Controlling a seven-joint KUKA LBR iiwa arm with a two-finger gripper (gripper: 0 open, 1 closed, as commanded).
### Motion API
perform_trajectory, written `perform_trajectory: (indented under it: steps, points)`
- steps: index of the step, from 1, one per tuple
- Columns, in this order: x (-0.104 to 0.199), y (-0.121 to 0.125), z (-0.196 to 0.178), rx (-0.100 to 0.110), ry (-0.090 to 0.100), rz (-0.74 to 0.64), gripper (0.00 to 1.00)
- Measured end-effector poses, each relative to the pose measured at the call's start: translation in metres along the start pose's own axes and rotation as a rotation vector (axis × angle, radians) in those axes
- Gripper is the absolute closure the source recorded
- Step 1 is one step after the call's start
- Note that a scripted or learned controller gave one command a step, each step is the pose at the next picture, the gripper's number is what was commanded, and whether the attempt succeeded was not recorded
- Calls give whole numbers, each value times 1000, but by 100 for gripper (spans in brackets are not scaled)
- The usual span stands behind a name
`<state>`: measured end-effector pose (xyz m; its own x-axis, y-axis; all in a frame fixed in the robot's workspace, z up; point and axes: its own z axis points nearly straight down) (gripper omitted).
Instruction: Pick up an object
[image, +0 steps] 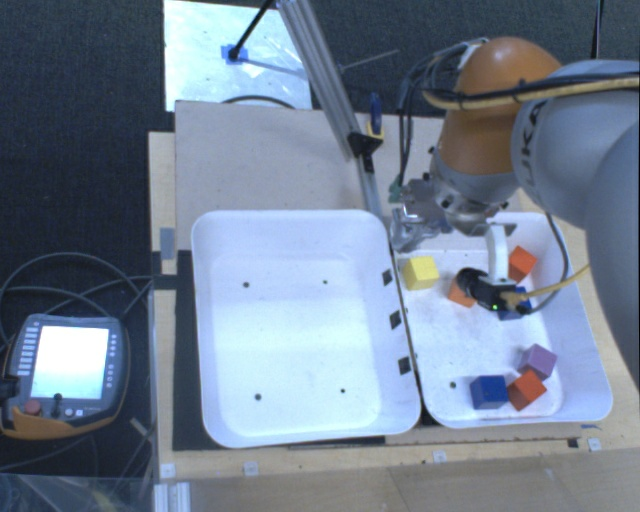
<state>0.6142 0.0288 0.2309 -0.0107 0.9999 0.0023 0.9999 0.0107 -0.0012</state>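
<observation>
My gripper (407, 231) hangs over the far left corner of the right bin (575, 400), close to the wall between the two bins. A yellow block (420, 271) lies just in front of it, apart from it. Further right are an orange block (522, 263), a second orange piece (459, 293) partly hidden by the wrist hardware, and a small blue piece (515, 304). Near the front right of this bin lie a purple block (539, 359), a blue block (489, 391) and an orange block (526, 389). I see nothing held.
The left bin (215, 300) stands beside the right one, sharing the raised middle wall. A slanted metal pole (330, 85) rises behind the bins. A teach pendant (65, 375) lies on the floor at the left.
</observation>
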Motion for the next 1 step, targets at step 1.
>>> perform_trajectory:
  steps: [1]
  points:
    - [45,-25,8,1,0,1,100]
